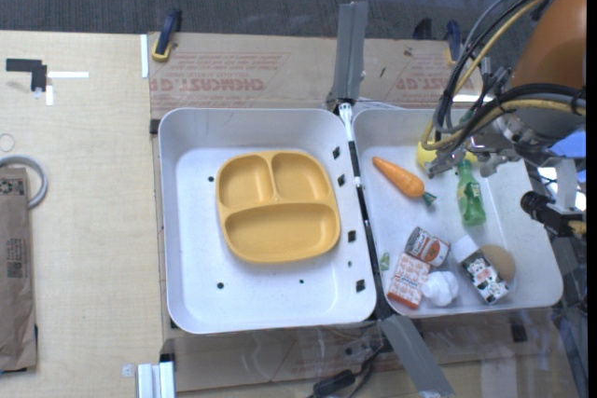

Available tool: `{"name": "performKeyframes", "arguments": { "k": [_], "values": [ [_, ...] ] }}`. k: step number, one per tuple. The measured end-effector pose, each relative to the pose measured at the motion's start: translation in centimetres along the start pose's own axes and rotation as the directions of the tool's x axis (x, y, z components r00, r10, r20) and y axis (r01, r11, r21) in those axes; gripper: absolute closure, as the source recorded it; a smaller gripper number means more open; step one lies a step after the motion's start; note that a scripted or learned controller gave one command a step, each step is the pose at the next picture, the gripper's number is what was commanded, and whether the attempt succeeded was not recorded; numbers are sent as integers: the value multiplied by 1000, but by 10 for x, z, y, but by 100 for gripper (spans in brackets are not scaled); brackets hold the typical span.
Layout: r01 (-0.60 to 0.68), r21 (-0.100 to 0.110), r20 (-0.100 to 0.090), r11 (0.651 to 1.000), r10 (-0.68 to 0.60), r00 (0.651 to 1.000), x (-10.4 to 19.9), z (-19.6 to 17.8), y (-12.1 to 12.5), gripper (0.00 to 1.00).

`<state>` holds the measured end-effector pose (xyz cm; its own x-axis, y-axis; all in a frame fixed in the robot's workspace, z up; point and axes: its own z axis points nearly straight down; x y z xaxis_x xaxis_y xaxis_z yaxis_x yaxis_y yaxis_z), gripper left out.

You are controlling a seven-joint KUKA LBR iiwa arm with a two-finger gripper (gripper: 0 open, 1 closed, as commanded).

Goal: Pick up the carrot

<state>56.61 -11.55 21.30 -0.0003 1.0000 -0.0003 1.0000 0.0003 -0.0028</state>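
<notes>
Hand [464, 154] above right bin [550, 294], grip state unclear, carrot [399, 178] just left of it

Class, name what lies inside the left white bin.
The left bin holds a yellow divided plate on its floor. Whatever is beneath the plate is covered and can't be seen.

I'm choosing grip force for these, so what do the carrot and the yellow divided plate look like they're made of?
The carrot looks like moulded plastic, a toy: even orange, smooth skin, with a small green stub at one end. The yellow divided plate, lying in the left bin, also looks like hard plastic or melamine: one flat mustard colour, rounded moulded ridges between three compartments, a dull satin finish. Neither can be confirmed by look alone.
</notes>
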Motion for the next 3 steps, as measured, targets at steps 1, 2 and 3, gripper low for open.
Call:
{"name": "performKeyframes", "arguments": {
  "k": [1,2,3],
  "values": [
    [215,-2,1,977,-215,977,18,122,-18,0],
    [33,-3,2,999,-33,999,-22,121,29,0],
    [-350,-1,1,937,350,937,19,111,65,0]
  ]
}}
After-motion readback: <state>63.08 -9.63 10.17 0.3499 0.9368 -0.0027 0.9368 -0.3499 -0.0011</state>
